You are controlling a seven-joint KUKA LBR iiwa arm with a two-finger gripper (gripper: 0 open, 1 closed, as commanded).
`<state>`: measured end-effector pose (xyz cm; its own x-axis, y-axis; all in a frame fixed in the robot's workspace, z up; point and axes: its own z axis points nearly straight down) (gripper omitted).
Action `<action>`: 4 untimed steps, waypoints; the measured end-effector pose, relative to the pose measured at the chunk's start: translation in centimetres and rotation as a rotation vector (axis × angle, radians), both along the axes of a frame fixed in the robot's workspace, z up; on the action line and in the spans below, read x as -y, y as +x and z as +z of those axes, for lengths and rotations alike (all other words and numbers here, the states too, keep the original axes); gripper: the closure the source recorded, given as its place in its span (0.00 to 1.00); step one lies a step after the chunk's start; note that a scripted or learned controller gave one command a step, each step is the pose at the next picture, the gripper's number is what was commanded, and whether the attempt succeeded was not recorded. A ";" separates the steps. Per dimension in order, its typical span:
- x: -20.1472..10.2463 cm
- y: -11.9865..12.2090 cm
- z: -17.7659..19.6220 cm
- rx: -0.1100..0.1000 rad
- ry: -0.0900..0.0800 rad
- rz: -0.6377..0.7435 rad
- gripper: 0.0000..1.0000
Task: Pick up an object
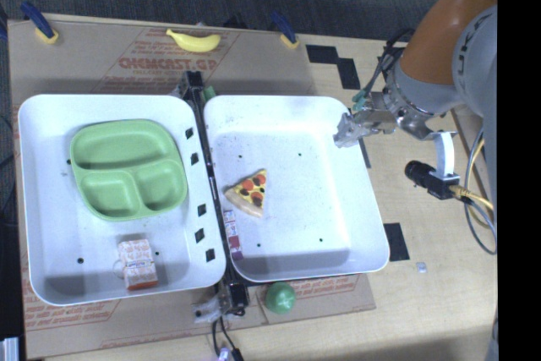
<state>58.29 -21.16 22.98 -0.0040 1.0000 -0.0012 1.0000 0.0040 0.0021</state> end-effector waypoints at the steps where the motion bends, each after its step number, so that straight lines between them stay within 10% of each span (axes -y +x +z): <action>1: -0.1 -0.1 -0.2 -0.004 0.002 0.000 0.00; 2: -0.5 -5.6 -9.9 -0.007 0.002 0.002 0.00; 3: -3.4 3.8 -13.5 -0.004 0.002 0.002 0.00; 4: -2.8 7.4 -6.1 -0.001 0.001 0.001 0.00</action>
